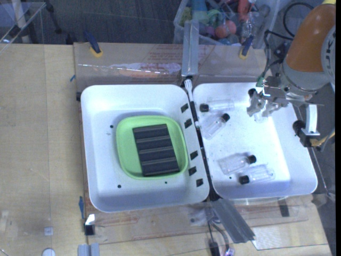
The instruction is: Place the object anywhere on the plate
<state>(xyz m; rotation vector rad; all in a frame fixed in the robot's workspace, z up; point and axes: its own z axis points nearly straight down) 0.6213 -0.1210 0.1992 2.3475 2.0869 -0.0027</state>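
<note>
The bench is pale wood and it carries two white bins side by side. The left bin holds a green plate. The plate sits in the middle of that bin. A dark ridged block lies flat on the plate and covers most of it.

The right bin holds four small clear bottles with black caps. The arm is grey with an orange band, and it comes in from 3 o'clock and hangs over the top right part of this bin. The gripper is at about 1 o'clock in the right bin, above the white floor. The jaws are too small and blurry here, so I cannot tell how they stand, and I see no bottle between them.

One bottle lies at 11 o'clock in the right bin, near the bin's top left corner. Just below it, a second bottle lies tilted, with its cap pointing up to the right. A third bottle lies at about 6 o'clock. The fourth bottle lies just beside the third one, a bit lower and to the right, close to the bin's bottom edge.

Behind the bins, at 12 o'clock, a clear box is full of bright toys.
</note>
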